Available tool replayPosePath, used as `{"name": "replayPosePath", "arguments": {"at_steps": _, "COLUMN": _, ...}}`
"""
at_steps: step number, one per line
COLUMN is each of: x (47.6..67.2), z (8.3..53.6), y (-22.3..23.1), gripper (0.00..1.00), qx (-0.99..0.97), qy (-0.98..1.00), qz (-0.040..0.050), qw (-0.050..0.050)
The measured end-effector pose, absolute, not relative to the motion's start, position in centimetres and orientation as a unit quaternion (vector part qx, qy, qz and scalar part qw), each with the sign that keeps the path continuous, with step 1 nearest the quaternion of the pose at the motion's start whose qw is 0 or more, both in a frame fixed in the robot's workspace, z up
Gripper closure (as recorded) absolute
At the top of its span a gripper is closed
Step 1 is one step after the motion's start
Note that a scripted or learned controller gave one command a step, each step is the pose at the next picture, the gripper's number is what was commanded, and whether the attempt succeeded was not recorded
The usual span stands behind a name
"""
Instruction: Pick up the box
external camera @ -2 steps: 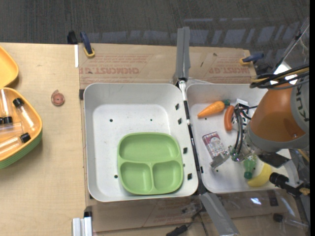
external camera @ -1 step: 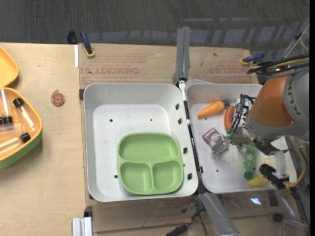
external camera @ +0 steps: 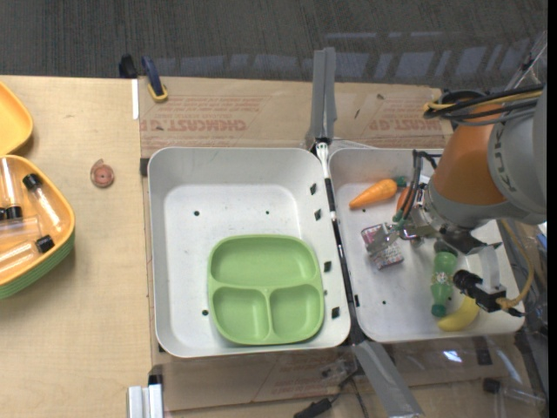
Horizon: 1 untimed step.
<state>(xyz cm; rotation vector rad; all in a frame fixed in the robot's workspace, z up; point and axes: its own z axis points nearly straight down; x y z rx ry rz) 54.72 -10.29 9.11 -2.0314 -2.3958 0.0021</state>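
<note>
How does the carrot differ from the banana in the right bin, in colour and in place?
The carrot is orange; the banana is yellow. The carrot lies near the far edge of the right bin, the banana near its front right corner. Both lie in the same bin.

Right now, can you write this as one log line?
hand: right bin, over box | carrot: behind | green tray: left bin

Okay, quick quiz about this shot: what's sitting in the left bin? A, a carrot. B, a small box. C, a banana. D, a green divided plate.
D: the green divided plate lies in the left bin, while the carrot, banana and small box are all in the right bin.
</note>
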Motion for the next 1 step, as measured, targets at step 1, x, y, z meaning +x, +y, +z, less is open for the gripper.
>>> {"name": "replayPosePath", "arguments": {"at_steps": 1, "x": 54.66, "z": 9.92, "y": -10.38, "gripper": 1.00, "qx": -0.646, "qy": -0.763, "qz": 0.0019, "qw": 0.001}}
